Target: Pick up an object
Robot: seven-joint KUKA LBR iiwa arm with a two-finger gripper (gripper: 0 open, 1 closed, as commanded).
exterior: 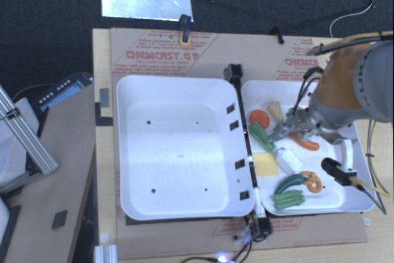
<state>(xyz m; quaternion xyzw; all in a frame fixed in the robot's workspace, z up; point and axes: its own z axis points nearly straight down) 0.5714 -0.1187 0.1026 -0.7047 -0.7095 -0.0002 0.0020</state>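
Where you look in the right bin:
Gripper: low over the toys; its grasp you cannot tell.
Nearest: glossy orange-red curved piece, just beside.
Around: long green vegetable, flat yellow square, white cylinder.
Right bin: shallow, smooth white plastic.

Fixed overhead view — slanted down, both bins
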